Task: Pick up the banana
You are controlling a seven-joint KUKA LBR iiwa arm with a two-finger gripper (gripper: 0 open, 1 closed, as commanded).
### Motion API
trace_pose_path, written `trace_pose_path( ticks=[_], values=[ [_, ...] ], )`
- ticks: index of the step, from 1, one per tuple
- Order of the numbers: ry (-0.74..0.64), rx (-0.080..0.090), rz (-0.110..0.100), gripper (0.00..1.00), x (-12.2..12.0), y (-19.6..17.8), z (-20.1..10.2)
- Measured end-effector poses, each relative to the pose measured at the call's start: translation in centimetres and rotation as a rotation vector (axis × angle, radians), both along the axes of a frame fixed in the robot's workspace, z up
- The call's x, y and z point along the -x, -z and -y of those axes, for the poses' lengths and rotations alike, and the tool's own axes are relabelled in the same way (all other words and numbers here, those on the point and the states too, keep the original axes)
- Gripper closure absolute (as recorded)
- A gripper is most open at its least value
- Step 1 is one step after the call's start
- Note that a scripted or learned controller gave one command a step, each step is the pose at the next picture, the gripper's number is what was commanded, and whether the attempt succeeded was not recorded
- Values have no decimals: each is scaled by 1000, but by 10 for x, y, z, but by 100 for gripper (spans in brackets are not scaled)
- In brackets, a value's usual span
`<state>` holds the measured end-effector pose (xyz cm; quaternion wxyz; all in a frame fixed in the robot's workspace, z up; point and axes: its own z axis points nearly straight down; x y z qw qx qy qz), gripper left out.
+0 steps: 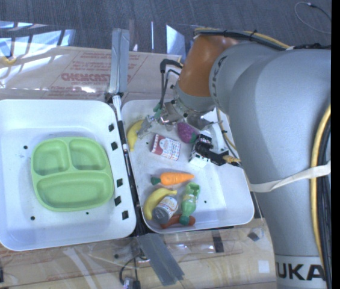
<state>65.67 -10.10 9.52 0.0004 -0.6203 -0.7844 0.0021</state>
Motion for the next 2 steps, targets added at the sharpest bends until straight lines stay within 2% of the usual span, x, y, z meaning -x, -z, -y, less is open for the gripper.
trace_pose_path(
  ticks=[1,2],
  values=[
    [-5,-1,1,100,-1,-10,-1],
    [-5,-1,1,0,-1,-10,-1]
  ],
)
